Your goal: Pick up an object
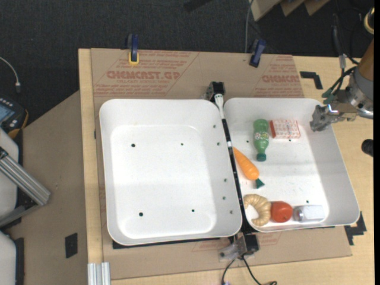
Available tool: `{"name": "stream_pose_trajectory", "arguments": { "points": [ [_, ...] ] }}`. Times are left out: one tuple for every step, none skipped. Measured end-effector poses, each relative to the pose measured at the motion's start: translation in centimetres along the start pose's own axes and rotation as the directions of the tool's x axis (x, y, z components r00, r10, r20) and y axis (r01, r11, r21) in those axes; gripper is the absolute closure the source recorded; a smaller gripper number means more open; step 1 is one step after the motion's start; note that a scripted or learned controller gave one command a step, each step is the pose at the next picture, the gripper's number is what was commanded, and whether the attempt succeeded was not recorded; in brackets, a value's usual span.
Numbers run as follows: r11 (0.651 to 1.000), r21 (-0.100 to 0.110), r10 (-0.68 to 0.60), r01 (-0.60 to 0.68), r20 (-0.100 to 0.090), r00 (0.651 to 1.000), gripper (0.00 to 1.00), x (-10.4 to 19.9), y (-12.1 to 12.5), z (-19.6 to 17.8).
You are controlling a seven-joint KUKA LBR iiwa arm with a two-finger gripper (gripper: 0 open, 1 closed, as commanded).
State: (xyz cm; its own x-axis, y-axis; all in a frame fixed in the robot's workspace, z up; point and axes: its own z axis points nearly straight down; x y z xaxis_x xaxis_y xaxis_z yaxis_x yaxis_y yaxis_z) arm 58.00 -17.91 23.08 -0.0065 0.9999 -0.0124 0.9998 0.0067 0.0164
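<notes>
Several objects lie in the right bin (332, 177). A green bottle (260, 138) lies near its back, beside a red and white packet (285, 129). An orange carrot (246, 164) rests along the bin's left wall. At the front sit a tan croissant (257, 208), a red tomato-like ball (281, 211) and a small clear bottle (310, 212). My gripper (321, 118) hangs at the right bin's back right corner, to the right of the packet, with nothing seen between its fingers.
The left bin (160, 171) stands beside the right one on a cardboard sheet (178, 70). Blue clamps (133, 49) hold the sheet at the back. A metal rail (21, 177) lies off the bench at the left.
</notes>
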Motion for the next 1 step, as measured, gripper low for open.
{"name": "stream_pose_trajectory", "arguments": {
  "points": [
    [1.0, -0.003, -0.001, 0.001, 0.002, 1.0, 1.0, -0.03, 0.08, -1.0]
  ]
}}
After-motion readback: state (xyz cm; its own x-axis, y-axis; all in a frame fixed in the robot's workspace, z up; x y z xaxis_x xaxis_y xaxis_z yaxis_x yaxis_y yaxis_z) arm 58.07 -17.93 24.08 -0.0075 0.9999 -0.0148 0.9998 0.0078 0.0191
